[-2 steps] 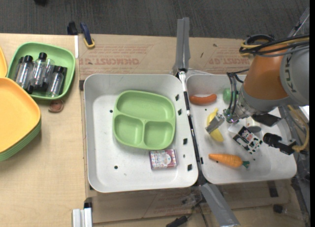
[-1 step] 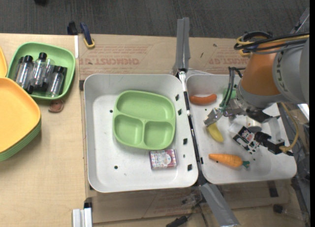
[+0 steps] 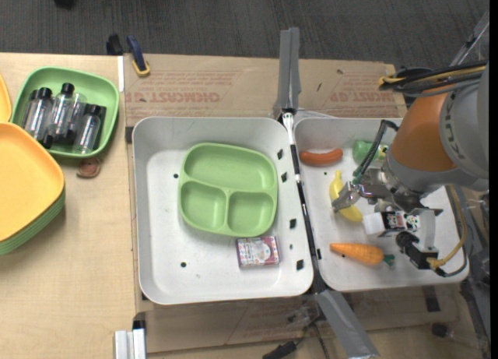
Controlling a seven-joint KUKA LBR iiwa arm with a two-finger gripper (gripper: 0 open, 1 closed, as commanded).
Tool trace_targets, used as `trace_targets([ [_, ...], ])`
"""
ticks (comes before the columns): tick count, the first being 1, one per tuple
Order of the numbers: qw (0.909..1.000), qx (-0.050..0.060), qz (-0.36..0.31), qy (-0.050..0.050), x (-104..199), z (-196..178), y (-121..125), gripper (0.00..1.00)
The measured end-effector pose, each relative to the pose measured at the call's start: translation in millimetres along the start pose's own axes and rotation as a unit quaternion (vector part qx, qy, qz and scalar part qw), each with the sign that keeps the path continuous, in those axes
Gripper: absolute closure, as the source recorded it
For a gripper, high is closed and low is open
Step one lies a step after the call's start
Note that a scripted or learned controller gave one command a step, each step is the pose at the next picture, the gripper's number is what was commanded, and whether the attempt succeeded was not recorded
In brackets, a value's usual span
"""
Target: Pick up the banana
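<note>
Camera view
Banana point(image 3: 340, 195): lying in the right bin point(image 3: 443, 272), right of frame centre, its yellow body partly covered by the metal fingertips.
Fingers point(image 3: 346, 196): reaching down at the banana, their tips sitting on or against it; how far apart they are standing, and whether the fruit is between them, I cannot tell.
Arm point(image 3: 436, 143): coming in from the right of the frame, its orange band sitting above the wrist, cables hanging below.
Other things in the right bin: an orange-red sausage point(image 3: 320, 156) lying just above the banana; a green item point(image 3: 363, 150) to its right, half hidden by the arm; a carrot point(image 3: 358, 252) lying below the banana, apart from it.
Left bin point(image 3: 156, 272): holding a green divided plate point(image 3: 229, 189) and a small pink packet point(image 3: 257, 252) just below it.
Bench point(image 3: 210, 89): showing brown cardboard with red lettering under the bins; at the upper left a green tray point(image 3: 105, 96) is carrying small bottles point(image 3: 62, 118), and yellow plates point(image 3: 27, 194) are stacking at the left edge.
Room: dark carpet is running along the top of the frame.
</note>
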State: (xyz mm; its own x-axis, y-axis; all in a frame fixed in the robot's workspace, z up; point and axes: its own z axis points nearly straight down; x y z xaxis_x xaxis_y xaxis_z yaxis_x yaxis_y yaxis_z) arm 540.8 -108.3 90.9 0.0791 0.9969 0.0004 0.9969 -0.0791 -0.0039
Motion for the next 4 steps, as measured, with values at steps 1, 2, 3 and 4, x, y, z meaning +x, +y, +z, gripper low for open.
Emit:
trace_targets([
  [1,0.9975,-0.001,-0.071,-0.001,14,0,43,0.00],
  [2,0.9939,0.000,-0.110,0.000,10,0,23,0.00],
  [3,0.9941,0.000,-0.109,-0.001,9,-9,23,1.00],
  [4,0.9950,-0.001,-0.100,-0.001,75,-122,70,1.00],
])
